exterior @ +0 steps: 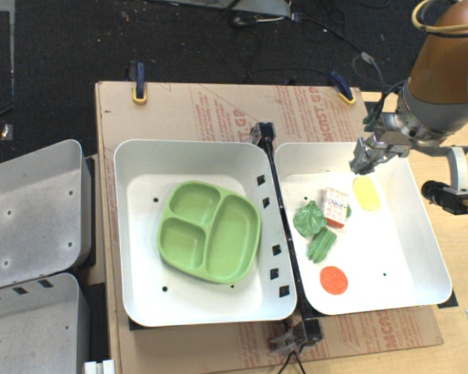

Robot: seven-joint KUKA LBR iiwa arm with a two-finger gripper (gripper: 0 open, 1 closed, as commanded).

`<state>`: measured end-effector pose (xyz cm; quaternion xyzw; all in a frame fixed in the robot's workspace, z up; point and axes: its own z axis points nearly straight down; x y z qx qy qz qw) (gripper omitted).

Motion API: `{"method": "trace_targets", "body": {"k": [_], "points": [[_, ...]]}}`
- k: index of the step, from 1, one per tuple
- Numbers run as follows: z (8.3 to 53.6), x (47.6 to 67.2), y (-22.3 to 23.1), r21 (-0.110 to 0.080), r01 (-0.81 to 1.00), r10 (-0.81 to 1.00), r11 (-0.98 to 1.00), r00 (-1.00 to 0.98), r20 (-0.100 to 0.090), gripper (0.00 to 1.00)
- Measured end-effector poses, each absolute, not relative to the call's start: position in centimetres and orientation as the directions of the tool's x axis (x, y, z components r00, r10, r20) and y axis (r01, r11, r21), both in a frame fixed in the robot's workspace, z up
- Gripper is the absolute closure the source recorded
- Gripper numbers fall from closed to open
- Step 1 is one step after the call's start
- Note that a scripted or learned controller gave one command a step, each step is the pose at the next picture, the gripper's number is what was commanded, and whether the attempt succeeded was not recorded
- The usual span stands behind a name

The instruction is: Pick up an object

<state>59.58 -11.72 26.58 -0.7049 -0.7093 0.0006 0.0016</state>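
Gripper [364, 160]: above the yellow piece [366, 193], at the right bin's [421, 224] far side; fingers' state: cannot tell
Yellow piece: flat on the bin floor, just right of the box [336, 206]
Handling: likely light, stiff, smooth; pinch across its narrow width

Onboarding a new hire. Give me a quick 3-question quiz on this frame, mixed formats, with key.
1. True or false: the green divided plate lies in the left bin.
2. Which item lies nearest the gripper? A) orange disc B) yellow piece C) green leafy toy
3. Fill in: the red-and-white carton lies in the ___ bin.

Key: 1 true; 2 B; 3 right.
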Motion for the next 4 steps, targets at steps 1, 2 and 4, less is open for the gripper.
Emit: {"method": "trace_targets", "body": {"k": [1,2,4], "points": [[26.6,58.4,-7.1,-0.002,1.0,1.0,0.007,-0.007,0.001,1.0],[26.5,57.1,-1.8,-0.002,1.0,1.0,0.007,-0.007,0.001,1.0],[24.7,53.3,7.1,-0.002,1.0,1.0,0.008,-0.008,0.001,1.0]]}}
